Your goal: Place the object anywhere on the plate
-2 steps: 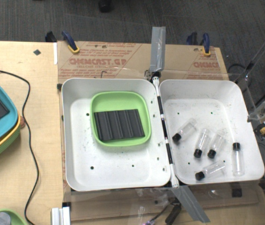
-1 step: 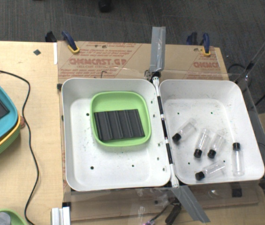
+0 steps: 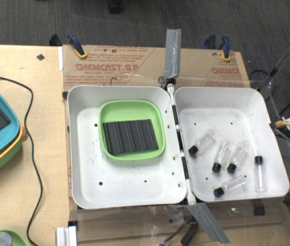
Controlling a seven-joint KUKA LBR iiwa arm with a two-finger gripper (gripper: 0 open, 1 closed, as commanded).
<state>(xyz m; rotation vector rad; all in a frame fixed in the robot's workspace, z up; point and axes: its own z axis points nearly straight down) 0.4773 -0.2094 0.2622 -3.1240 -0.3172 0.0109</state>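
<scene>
While five small vials [image 3: 222,160] lie loose in the right bin [image 3: 268,117], mostly toward its front edge, the green plate [image 3: 131,111] sits well apart in the left bin's [image 3: 83,178] back half.

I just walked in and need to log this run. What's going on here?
Nothing is being handled at this moment. A green plate with a dark ridged insert sits in the left bin. Five clear vials with black caps lie scattered in the right bin. None of them is on the plate yet.
</scene>
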